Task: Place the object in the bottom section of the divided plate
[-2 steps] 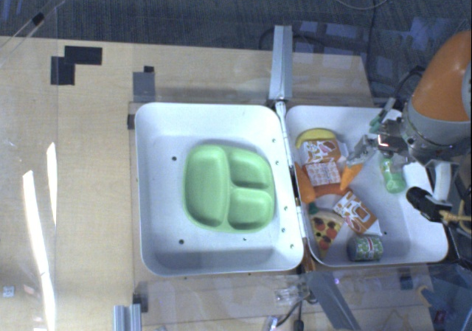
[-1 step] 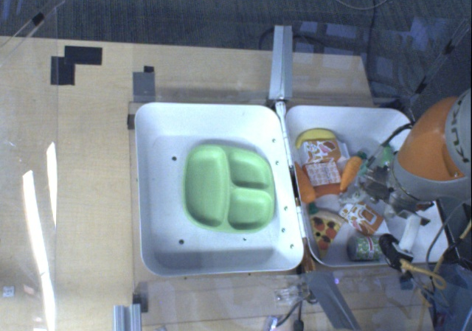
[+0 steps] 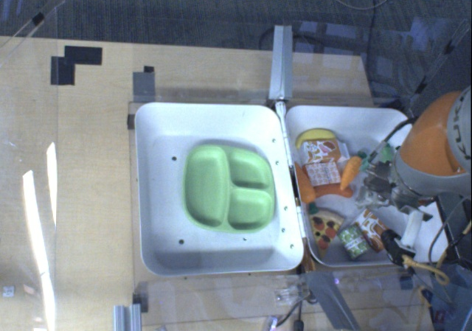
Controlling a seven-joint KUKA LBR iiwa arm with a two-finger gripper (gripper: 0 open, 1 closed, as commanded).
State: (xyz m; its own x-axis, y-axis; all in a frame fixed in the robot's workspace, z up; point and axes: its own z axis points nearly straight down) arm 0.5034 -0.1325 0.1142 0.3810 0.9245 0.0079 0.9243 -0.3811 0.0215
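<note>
Nearest to us, along the bottom edge, metal brackets (image 3: 310, 296) stick out from the wooden surface (image 3: 88, 197) just below the two white bins. We see the green divided plate (image 3: 228, 187) lying in the left bin (image 3: 158, 248), with one long compartment on its left side and two smaller ones stacked on its right; no object rests in any of them. We find the arm (image 3: 442, 149) over the right bin (image 3: 313, 248), its orange band bulking above the wrist, and the claw (image 3: 374, 188) reaching down among a clutter of toy food: a yellow piece (image 3: 317, 135) at the top, a printed carton (image 3: 322, 164) below it, an orange carrot-like piece (image 3: 351, 171) beside that, a pizza slice (image 3: 326, 225) and a small green packet (image 3: 353, 241) lower down. Which of these the claw is after we cannot say. For the coming move, we judge that the one thing that matters is that the plate lies well apart to the claw's left in this view, across the wall between the bins, so the carry must run leftward and end at the plate's lower part. The wrist and cabling cover the claw's tips, so we cannot tell how wide it stands or whether anything sits in it. Print on the packets is too small to read.
</note>
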